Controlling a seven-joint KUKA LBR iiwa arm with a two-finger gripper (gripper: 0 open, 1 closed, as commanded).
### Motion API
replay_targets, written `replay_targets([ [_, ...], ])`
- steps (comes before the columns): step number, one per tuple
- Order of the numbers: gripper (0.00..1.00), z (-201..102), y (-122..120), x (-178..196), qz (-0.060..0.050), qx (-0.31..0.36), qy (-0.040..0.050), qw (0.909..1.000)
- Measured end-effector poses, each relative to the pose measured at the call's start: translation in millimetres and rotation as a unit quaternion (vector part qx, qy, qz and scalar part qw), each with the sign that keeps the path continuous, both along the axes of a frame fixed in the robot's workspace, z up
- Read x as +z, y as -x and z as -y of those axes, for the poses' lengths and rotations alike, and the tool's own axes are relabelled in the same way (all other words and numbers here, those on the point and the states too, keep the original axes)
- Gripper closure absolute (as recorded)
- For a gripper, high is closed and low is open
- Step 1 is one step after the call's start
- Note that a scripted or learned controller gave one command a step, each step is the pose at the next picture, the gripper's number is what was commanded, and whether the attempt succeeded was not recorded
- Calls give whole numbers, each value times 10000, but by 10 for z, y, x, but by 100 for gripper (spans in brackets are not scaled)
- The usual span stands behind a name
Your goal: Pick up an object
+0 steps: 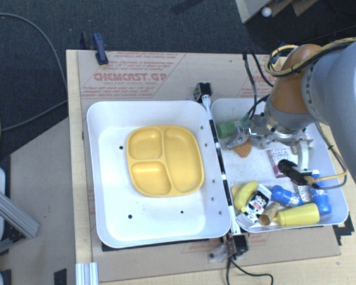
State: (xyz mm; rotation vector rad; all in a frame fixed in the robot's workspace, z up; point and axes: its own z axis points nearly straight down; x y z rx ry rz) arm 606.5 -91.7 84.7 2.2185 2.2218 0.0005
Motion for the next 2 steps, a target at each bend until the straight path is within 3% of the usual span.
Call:
replay_targets([
  [1,100,-1,-3,99,8,4,8,10000],
  [2,100,-624,120,1182,1,1,-10,10000],
])
